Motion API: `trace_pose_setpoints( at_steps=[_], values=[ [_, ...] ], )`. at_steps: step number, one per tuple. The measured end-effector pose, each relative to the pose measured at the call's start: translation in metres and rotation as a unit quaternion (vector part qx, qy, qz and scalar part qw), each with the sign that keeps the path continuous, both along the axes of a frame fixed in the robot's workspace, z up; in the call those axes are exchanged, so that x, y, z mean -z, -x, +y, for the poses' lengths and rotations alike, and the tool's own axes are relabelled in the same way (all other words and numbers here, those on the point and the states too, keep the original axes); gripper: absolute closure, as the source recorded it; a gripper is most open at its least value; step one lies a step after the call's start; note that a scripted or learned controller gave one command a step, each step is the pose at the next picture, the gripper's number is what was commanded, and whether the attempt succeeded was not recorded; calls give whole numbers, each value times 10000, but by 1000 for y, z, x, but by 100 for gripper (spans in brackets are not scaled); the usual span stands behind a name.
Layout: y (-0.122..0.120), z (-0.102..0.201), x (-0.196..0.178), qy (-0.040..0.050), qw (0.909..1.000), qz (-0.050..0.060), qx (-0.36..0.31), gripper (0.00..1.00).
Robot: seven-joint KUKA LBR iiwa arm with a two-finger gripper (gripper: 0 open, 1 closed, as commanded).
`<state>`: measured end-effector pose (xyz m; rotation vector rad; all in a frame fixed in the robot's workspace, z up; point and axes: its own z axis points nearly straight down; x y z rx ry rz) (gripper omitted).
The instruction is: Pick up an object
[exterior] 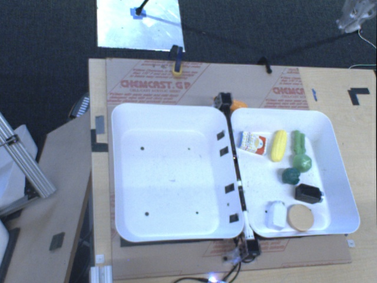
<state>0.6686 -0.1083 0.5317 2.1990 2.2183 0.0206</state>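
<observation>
Yellow corn (278,145) in rt bin (339,158), gripper (355,10) well apart, top-rt corner.

Right bin (336,158) holds a yellow corn cob (278,145), green items, black block, tan disc.

The tool (355,12) hangs at the view's top right corner, blurred.

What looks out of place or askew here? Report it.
One thing: an orange object lies on the bench just beyond the right bin, outside its far rim, near the black clip. Everything else sits inside that bin, none spilled or visibly damaged.
</observation>
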Motion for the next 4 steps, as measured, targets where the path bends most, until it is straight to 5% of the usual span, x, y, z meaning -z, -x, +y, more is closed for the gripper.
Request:
trace_pose_setpoints(
  at_steps=[1, 2, 3, 4],
  values=[
    [162, 18, 83, -38, 9999, 154, 44, 100],
    [183, 45, 151, -23, 9999, 131, 16, 100],
    [162, 69, 11, -13, 10000, 12, 6, 100],
    [184, 114, 152, -21, 9999, 171, 1, 100]
  ],
)
